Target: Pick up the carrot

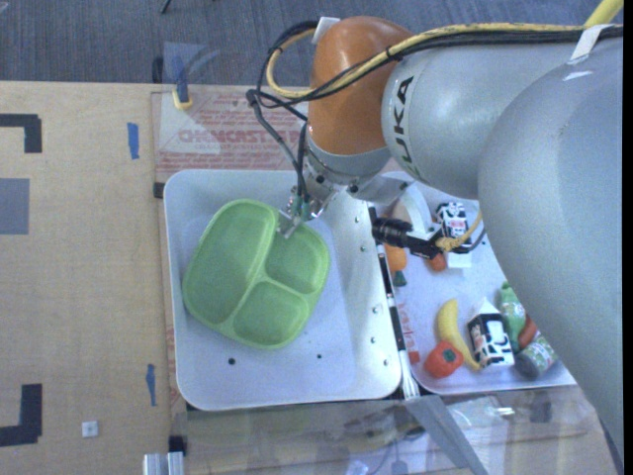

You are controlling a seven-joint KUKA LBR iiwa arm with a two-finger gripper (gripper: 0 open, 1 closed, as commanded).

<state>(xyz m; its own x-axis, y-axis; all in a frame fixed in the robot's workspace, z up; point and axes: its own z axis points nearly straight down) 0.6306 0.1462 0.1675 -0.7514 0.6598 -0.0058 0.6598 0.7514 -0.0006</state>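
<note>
The gripper (pixel 294 218) hangs over the green plate (pixel 255 273) in the left bin (pixel 198 364); how it is set I cannot tell. The carrot (pixel 396 257) (partly hidden by the arm) lies in the right bin (pixel 465 379), across the divider, long axis roughly up-down.

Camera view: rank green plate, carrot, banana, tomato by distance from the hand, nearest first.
From the hand:
1. Green plate, directly under it in the left bin.
2. Carrot, right bin, by the divider.
3. Banana, lower in the right bin.
4. Tomato, just below the banana.
</note>
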